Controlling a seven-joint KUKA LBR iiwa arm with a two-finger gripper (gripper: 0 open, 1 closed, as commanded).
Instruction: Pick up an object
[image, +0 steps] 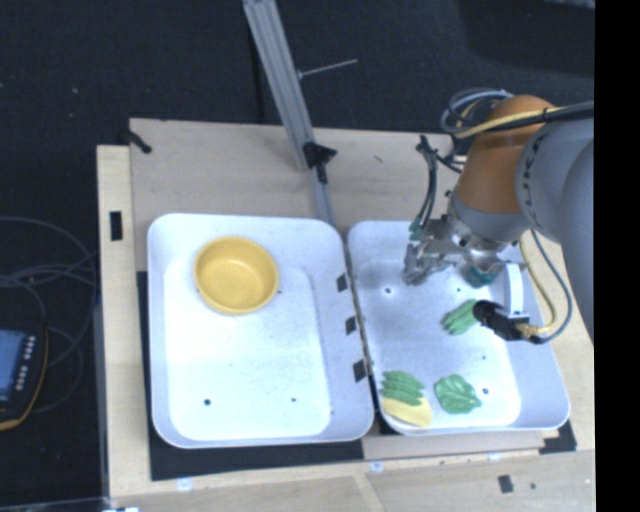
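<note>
My gripper (418, 268) hangs over the upper middle of the right bin (400, 330), its fingers pointing down at bare bin floor. Nothing shows between the fingers. A green object (460, 317) lies to the right of the gripper, next to a black part of the arm's fittings. Along the near edge of the right bin lie a green piece (401, 383) on top of a yellow piece (408, 410), and a green leaf-like object (457, 393). A yellow bowl (236, 274) sits upright in the upper left of the left bin (250, 390).
A grey metal post (285, 85) slants down from the top to the gap between the bins. The arm's orange band (497, 165) and cables hang above the right bin's far right corner. A handheld device (18, 370) lies off the bench at left.
</note>
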